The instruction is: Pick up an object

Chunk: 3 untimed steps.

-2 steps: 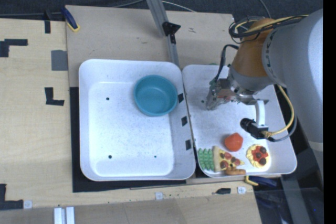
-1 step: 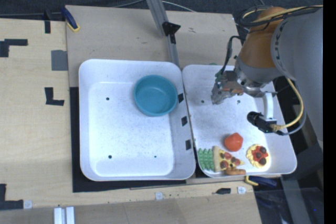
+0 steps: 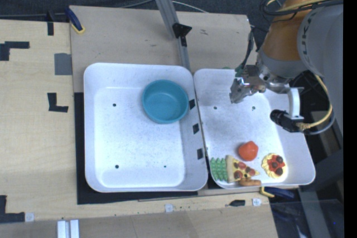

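Camera view: two white bins are seen side by side, the left bin (image 3: 100,120) and the right bin (image 3: 223,120). One blue bowl (image 3: 165,101) sits upright in the left bin, near its upper right part, well apart from everything else. Four small things are gathered along the near edge of the right bin: one red ball (image 3: 248,150), one pizza slice (image 3: 243,171), one green ridged piece (image 3: 218,169) and one round tart (image 3: 274,165). The slice and the green piece are touching; the ball lies just above the slice.

The gripper (image 3: 239,91) is held over the far part of the right bin, above bare floor and well apart from the four things. Nothing is seen between its fingers; whether the jaws are spread or pressed together cannot be told. It is judged that no pick has been made yet, and that the nearest candidates are those in the right bin.
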Motion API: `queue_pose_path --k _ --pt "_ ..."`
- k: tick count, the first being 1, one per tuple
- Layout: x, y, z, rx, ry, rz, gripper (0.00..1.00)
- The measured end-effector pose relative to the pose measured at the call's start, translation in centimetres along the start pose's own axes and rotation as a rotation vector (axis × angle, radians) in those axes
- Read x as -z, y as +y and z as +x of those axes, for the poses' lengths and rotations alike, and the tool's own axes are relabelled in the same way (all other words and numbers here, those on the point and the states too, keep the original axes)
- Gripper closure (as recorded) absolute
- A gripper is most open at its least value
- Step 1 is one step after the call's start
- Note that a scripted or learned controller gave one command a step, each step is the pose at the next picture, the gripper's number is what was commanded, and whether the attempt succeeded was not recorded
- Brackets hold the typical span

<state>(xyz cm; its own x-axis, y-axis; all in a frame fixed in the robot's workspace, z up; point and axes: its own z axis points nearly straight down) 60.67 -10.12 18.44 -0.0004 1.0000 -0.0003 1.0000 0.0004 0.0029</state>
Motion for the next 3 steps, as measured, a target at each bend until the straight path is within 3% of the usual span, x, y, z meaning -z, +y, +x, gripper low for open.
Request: queue_pose_path --k 1,2,3 --pt "4.8 -0.8 -0.3 0.0 0.0 -0.001 1.0" --pt "5.1 -2.8 3.7 0.003 0.001 0.003 1.0" --pt "4.8 -4.2 9.7 0.005 0.001 0.004 1.0"
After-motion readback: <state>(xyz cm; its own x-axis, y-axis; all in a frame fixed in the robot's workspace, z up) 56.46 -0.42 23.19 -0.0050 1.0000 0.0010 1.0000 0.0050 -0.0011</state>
